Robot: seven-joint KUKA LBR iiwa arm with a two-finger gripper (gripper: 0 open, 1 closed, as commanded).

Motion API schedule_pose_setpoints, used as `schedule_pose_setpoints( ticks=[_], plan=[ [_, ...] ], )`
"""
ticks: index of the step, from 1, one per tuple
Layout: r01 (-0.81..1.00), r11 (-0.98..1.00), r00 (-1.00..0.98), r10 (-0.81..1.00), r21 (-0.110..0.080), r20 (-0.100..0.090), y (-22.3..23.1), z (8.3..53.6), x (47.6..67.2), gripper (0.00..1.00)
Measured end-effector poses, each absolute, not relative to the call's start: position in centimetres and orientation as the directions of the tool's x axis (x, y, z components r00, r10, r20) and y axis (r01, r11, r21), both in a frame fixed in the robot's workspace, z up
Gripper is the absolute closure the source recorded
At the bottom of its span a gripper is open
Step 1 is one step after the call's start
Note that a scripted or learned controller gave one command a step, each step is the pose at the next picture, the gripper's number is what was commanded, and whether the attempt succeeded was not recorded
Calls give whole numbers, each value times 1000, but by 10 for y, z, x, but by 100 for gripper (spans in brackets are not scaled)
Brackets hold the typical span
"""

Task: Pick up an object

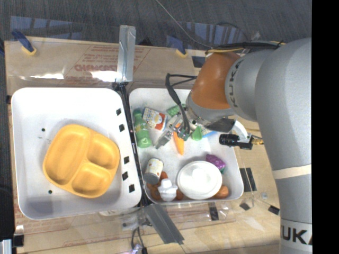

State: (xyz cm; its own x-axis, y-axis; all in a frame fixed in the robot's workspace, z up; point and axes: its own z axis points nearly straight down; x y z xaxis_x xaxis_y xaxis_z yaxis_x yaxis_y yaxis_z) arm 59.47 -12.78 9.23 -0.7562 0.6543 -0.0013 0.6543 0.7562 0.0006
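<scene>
You see the arm (275, 99) as thick, rounded grey casing, with a glossy orange band (212, 83) above the wrist. Black cables (175, 86) loop beside the band, and black letters "UK" (296, 234) mark the lower housing.

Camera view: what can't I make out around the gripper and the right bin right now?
- Gripper: finger state unreadable in the camera view; the wrist and clutter mask it.
- Items under the arm: hidden in the right bin.
- Orange pieces by the white bowl: partly covered, identity unclear.
- Packet: label too small.
</scene>
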Motion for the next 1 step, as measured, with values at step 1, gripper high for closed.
schedule_pose_setpoints(
  ticks=[1],
  plan=[
    [649, 761, -761, 649, 1, -3, -127, 103, 596, 100]
  ],
)
